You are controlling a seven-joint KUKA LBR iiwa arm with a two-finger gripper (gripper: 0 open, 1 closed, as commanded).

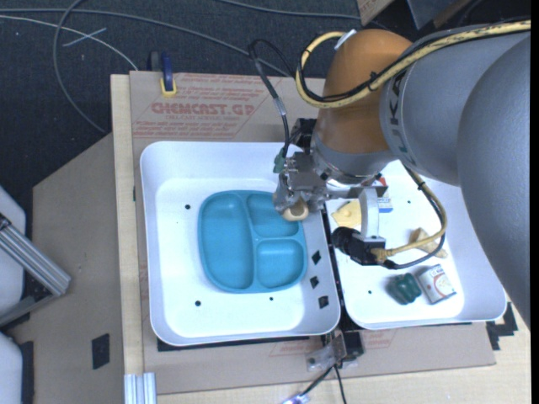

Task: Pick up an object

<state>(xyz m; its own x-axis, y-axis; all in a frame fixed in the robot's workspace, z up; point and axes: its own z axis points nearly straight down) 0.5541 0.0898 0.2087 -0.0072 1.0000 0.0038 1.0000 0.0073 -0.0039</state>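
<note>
- Small tan lump (293, 213): sits at the upper right corner of a blue divided tray (240, 247), inside the left bin (160, 225), close to the wall shared with the other bin. Taken as the likely thing to lift, judging only by where it lies.
- Lies straight beneath the gripper (291, 197), touching its tip or just below it. Leaves no sideways gap to close, so the coming move turns on height alone. Too small and too hidden to show any long axis.
- Grip state: cannot tell from this slant whether spread, pressed together or pinching the lump. Cannot tell either whether the lump rests on the tray or hangs clear of it.
- Arm pose: reaches in from the right, crossing above the right bin (472, 305), with the orange band (358, 82) high over the shared wall. Wrist turned downward, tool end leaning a little toward the tray.
- Tray itself: close to square, set slightly askew, near the middle of the left bin. Its upper right compartment sits partly under the tool.
- Further out, in the right bin: a pale yellow piece (346, 215) just beside the wrist, then a green lump (404, 289) touching or just beside a small white box (438, 283), both well apart from the gripper.
- Judged next: calls for a straight lift if gripped. Could go wrong by the lump slipping free or the tray's rim catching and tilting up.
</note>
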